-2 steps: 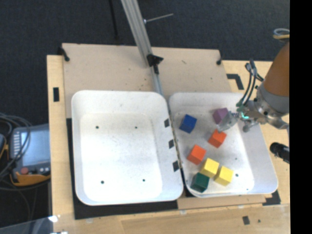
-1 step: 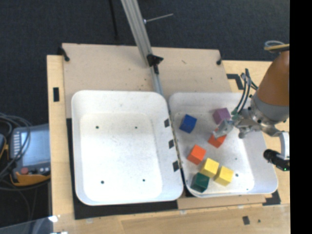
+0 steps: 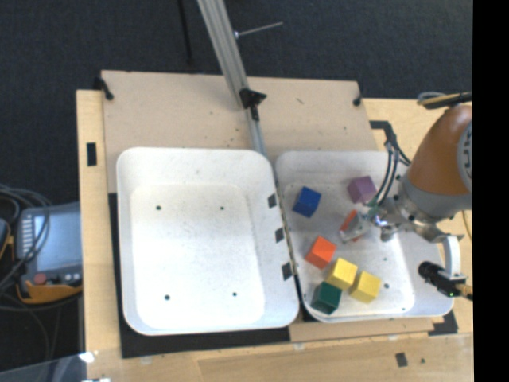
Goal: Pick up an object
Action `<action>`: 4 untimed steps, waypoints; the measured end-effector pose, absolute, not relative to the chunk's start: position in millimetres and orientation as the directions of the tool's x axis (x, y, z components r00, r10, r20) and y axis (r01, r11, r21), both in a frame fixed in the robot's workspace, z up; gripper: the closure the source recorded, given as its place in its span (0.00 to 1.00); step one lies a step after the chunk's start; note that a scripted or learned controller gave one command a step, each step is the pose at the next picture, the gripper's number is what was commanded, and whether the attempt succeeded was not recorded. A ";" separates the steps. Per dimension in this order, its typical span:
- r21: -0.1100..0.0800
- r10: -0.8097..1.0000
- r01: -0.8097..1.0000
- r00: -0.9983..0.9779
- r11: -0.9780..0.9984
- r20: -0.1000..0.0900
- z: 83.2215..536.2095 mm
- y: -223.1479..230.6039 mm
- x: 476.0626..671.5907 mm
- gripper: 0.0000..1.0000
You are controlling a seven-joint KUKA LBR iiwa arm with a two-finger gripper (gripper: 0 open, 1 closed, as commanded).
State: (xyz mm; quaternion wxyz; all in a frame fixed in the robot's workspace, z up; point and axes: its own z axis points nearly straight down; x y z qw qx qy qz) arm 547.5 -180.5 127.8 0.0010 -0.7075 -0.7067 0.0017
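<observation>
**Gripper down in right bin, no confirmed grasp yet**

My gripper [image 3: 359, 223] is low in the right bin [image 3: 398, 297], in its middle. There's a small red-and-grey shape at the tip that could be one of my fingers or a small object. Too blurred to call. So I cannot tell if I'm released, clenched or grasping anything. Judging from this, the pick is not done: nothing is visibly lifted or sitting between my fingers.

Candidates, all lying in the right bin:
- purple block [image 3: 362, 188], just far of my tip, closest one
- blue cube [image 3: 306, 201], to the left, near the divider side
- orange cube [image 3: 321, 252], near-left of my tip
- yellow cube [image 3: 344, 273] and second yellow cube [image 3: 367, 286], touching or nearly so
- green cube [image 3: 326, 297], against the near rim, right beside the first yellow one

What's left, as I read it: close on one block, lift, confirm it comes up.

In the way: the yellow/green cluster is packed tight and sits by the rim, poor finger clearance there. Purple and blue stand apart from the rest, easier targets. My cable loop [image 3: 390, 173] hangs over the far-right part of the bin. The left bin [image 3: 127, 213] plays no part, and the slanted aluminium rail [image 3: 227, 46] at the far side is well apart from my reach.
</observation>
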 end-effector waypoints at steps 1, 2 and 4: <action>0.004 1.000 1.000 0.001 -0.001 -0.003 97.8 -182.2 548.8 0.00; 0.009 1.000 1.000 0.007 -0.007 -0.003 110.1 -183.3 550.1 1.00; 0.007 1.000 1.000 -0.003 0.003 -0.003 214.9 -197.3 552.4 1.00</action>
